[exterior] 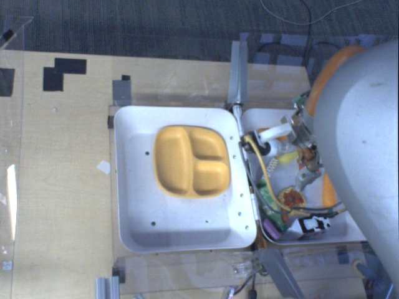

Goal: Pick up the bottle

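Gripper (304, 161) low in right bin (255, 120), among clutter; how wide it gapes, whether it grips anything: cannot tell. Bottle lift unconfirmed; pick judged unfinished.

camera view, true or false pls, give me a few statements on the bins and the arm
1. A yellow divided tray lies in the left-hand bin of the view. True.
2. The arm hangs over that same bin. False: it is over the right-hand bin.
3. The two bins are stacked one on the other. False: they sit side by side.
4. Several small items lie bunched in the right-hand bin. True.
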`<state>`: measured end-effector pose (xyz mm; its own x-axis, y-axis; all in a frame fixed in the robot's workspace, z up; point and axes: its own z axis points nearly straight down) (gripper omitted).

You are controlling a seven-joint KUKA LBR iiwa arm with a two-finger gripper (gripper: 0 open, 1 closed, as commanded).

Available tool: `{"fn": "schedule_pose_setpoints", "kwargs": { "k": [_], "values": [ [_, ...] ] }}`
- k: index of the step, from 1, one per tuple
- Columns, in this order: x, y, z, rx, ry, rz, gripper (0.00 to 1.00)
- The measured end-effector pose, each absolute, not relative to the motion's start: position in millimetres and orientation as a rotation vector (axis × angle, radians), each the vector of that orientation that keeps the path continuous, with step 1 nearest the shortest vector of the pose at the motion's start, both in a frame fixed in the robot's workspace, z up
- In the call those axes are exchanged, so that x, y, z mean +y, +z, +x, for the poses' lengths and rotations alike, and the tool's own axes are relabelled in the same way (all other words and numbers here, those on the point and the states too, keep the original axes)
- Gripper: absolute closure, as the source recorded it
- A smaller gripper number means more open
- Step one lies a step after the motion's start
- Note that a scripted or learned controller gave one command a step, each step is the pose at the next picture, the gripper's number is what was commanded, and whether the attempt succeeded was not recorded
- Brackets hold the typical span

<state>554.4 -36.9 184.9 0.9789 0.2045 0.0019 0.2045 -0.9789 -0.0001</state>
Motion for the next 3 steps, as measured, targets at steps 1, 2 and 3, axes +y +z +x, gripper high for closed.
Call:
{"fn": "schedule_pose_setpoints", "kwargs": {
  "k": [1,2,3],
  "values": [
    [41.6,184.6,487.7,-0.349,-0.001,-3.120,0.00],
    [26.4,184.6,505.6,-0.325,-0.003,-3.123,0.00],
    [-41.2,209.1,573.5,-0.682,-0.004,-3.066,0.00]
  ]
}}
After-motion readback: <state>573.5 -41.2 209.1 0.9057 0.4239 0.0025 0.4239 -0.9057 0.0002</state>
